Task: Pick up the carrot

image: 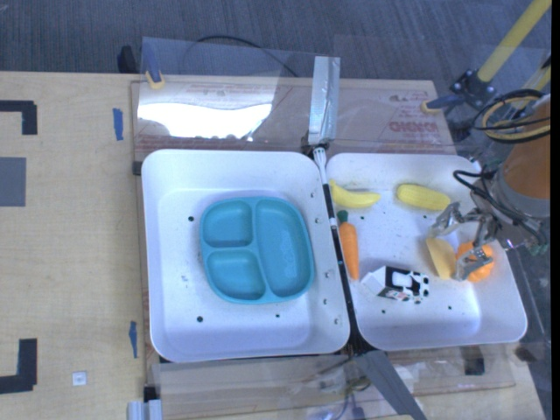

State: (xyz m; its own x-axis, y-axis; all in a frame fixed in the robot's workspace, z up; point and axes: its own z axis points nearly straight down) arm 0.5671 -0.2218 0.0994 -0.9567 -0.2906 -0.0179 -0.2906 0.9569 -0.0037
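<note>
Carrot (349, 248) lies along the left wall of the right bin (503, 318), green top pointing away, just beside the divider. Near it sit a banana (353, 198), a yellow lemon-like fruit (423, 197), and a black-and-white toy (403, 284). Well apart from the carrot, the gripper (467, 245) hangs over a cheese wedge (440, 257) and orange piece (479, 264); jaws spread, gripping nothing I can make out.

One fixed camera looks down on the table (61, 234) from above, at a slant. It stands quite far, so both white bins fit in the frame: the left bin (166, 322) near the middle and the right bin (503, 318) toward the right side. The far edge of the table is at the top, with grey floor (262, 7) behind it. The arm (525, 173) enters from the right.
</note>
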